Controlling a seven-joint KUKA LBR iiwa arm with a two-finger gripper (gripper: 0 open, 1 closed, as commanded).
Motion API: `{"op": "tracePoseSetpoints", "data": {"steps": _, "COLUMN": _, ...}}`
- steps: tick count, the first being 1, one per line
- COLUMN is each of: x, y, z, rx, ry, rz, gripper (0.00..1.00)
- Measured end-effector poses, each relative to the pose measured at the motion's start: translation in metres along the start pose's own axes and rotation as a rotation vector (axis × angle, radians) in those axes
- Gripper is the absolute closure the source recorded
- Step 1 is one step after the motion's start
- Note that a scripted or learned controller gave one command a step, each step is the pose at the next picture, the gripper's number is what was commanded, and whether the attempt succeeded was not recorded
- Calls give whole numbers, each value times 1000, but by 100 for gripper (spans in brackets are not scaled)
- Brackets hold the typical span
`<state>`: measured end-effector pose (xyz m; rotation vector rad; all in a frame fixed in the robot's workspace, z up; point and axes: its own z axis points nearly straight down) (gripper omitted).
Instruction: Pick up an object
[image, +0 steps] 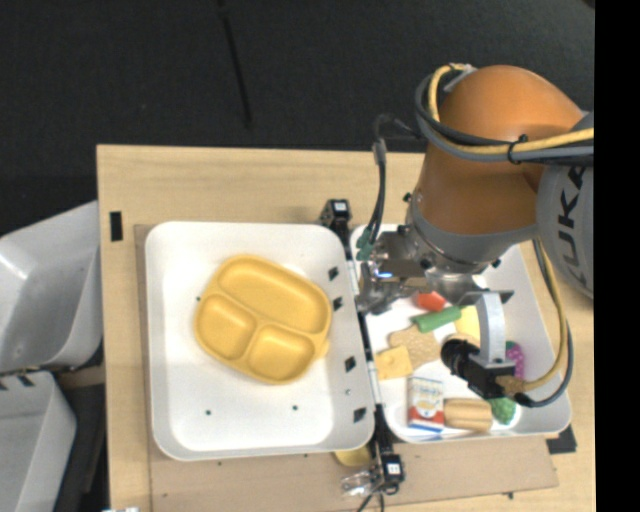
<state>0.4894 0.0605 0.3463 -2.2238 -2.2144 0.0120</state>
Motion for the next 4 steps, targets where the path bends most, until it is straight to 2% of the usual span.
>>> {"op": "tracePoseSetpoints", "data": {"steps": 1, "x": -19, "y": 26, "z": -29, "rx": -11, "ry": 2, "rz": -3, "gripper": 100}}
{"op": "tracePoseSetpoints", "data": {"steps": 2, "x": 22, "y": 31, "z": -76, "rx": -13, "ry": 4, "rz": -11, "gripper": 100}}
{"op": "tracePoseSetpoints", "data": {"steps": 3, "x": -43, "y": 48, "z": -52, "rx": -7, "ry": 0, "rz": 1, "gripper": 100}}
{"op": "tracePoseSetpoints", "data": {"steps": 4, "x": -1, "y": -2, "z": -53, "rx": -7, "ry": 4, "rz": -9, "gripper": 100}}
